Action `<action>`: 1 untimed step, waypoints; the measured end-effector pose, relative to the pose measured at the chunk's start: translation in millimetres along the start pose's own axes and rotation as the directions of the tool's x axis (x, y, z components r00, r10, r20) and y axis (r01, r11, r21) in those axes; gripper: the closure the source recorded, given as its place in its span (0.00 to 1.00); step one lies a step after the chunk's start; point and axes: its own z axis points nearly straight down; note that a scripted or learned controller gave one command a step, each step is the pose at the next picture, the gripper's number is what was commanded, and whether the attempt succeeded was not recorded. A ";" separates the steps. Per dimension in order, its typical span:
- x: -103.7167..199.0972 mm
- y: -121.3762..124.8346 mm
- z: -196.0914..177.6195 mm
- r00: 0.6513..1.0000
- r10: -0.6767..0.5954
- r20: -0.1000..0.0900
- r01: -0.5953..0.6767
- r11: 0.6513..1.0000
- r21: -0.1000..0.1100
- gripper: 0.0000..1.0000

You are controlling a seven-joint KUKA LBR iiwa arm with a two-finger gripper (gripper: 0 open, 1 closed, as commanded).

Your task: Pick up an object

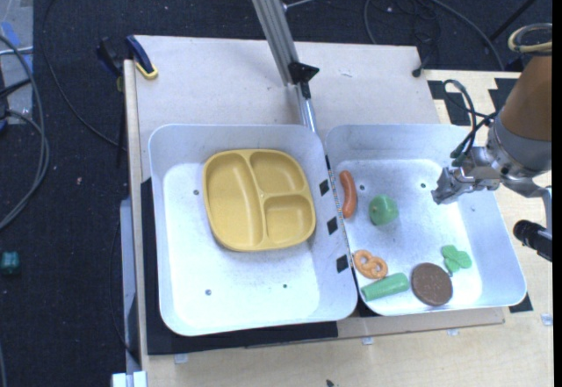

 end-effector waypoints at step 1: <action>-0.4 1.8 -53.5 1.000 -0.001 0.001 0.001 1.000 -0.002 1.00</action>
